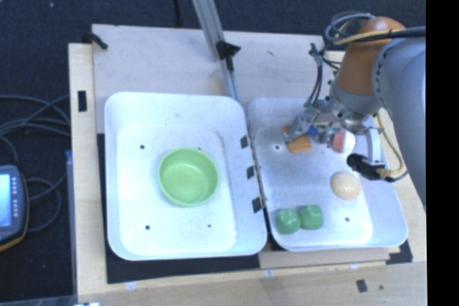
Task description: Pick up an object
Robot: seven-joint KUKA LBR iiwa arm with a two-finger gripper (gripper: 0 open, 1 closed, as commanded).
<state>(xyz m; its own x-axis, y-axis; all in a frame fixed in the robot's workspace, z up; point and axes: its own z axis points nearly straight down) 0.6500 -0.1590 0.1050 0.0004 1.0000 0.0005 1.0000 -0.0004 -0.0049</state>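
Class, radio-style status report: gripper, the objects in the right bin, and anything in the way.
Gripper low over right bin, at orange object. Hold unconfirmed. Cream ball and green pieces lie apart. Green bowl in left bin.

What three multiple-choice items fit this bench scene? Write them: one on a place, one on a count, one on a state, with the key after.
1. Where does the green bowl sit?
A. In the left bin
B. In the right bin
C. On the bare bench

2. How many green blocks lie at the near edge of the right bin?
A. One
B. Two
C. Four

3. How does the bowl stand?
A. Tipped on its side
B. Upside down
C. Upright, its mouth facing up

Key: 1 A, the bowl rests near the middle of the left bin. 2 B, two green blocks lie side by side, below the cream ball. 3 C, its hollow inside shows from above.

The hand is at the far end of the right bin, by an orange piece.
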